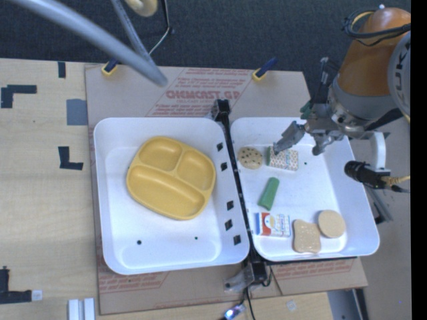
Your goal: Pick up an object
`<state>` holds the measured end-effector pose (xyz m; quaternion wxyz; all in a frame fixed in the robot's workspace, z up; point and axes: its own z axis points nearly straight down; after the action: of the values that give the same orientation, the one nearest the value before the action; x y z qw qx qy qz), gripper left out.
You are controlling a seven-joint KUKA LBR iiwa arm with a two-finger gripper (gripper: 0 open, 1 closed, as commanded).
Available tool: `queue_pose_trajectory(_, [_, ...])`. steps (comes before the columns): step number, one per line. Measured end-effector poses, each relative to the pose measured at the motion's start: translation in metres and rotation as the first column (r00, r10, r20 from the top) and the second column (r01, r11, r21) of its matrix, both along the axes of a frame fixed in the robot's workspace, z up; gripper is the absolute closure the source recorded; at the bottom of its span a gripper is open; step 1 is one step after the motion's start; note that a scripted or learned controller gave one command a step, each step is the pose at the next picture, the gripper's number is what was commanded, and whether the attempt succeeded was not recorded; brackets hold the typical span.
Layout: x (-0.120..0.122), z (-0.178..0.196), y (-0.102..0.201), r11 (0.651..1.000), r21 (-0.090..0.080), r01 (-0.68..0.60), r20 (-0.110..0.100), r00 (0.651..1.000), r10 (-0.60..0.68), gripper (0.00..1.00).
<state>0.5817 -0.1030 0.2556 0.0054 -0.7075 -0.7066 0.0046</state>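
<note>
In the right bin (347,179) lie a speckled round cookie (250,157), a small patterned packet (285,160), a green block (269,193), a small white carton with red and blue print (272,225), a slice of toast (306,237) and a round tan biscuit (331,223). My gripper (300,147) hangs over the far part of this bin, just right of the packet. It is open, and nothing sits between its fingers. One fingertip (280,148) is next to the packet's top edge; I cannot tell if it touches.
The left bin (110,199) holds a yellow divided plate (172,177). A black divider (230,179) runs between the two bins. Grey tubing (87,25) crosses the upper left above the bench. Bare bin floor lies right of the green block.
</note>
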Motion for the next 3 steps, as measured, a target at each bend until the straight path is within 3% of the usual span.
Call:
queue_pose_trajectory(1, [0.002, 0.007, 0.0, 1.0, -0.001, -0.003, 0.013, 1.0, 0.003, 0.0])
queue_pose_trajectory(3, [-0.009, -0.108, 0.002, 1.0, -0.001, -0.002, 0.007, 1.0, 0.002, 0.0])
